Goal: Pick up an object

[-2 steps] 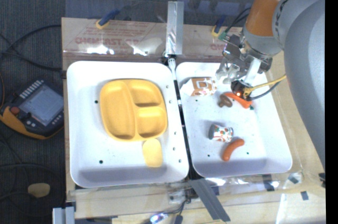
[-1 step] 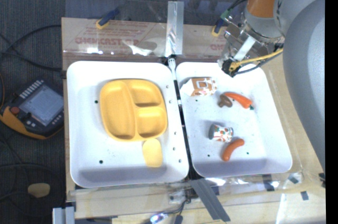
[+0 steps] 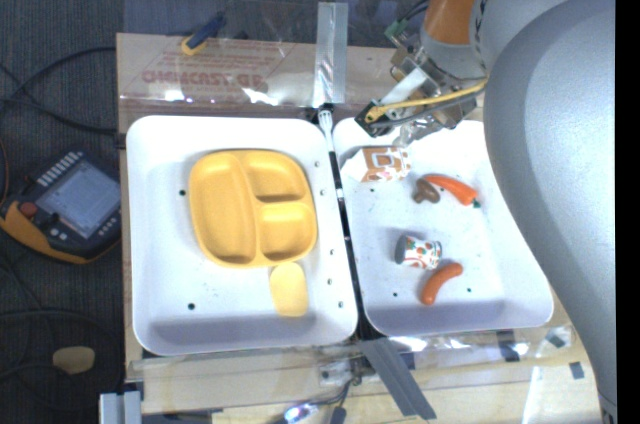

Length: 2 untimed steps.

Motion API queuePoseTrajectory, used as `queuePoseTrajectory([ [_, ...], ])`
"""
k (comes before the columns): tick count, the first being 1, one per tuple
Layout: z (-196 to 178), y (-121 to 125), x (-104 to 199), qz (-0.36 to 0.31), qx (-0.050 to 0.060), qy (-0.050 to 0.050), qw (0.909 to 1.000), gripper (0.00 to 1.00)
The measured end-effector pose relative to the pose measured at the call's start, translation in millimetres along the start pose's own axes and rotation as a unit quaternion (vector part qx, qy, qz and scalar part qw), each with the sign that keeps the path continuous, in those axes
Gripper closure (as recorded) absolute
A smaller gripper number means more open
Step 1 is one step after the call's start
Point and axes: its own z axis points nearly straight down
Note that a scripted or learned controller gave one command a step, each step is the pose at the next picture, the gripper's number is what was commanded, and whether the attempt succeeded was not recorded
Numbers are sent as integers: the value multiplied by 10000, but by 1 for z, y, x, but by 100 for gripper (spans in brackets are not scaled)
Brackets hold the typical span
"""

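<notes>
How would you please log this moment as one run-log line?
arm: over right bin's far left corner | hand: above orange-white item | left bin: yellow tray

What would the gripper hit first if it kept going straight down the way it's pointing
Most likely the small orange-and-white object at the right bin's top-left corner; the gripper hangs just above it. Depth is unclear from this slanted view, so it could meet the bin floor beside it instead.

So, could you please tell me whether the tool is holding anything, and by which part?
It cannot be told: the tool hovers just above the small orange-and-white object.
</notes>
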Motion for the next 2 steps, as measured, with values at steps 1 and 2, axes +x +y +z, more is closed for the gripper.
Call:
queuePoseTrajectory([
  [1, -76, -9, -11, -773, -27, 2, 9970, 100],
  [2, 28, -25, -3, -1804, -6, 8, 9836, 100],
])
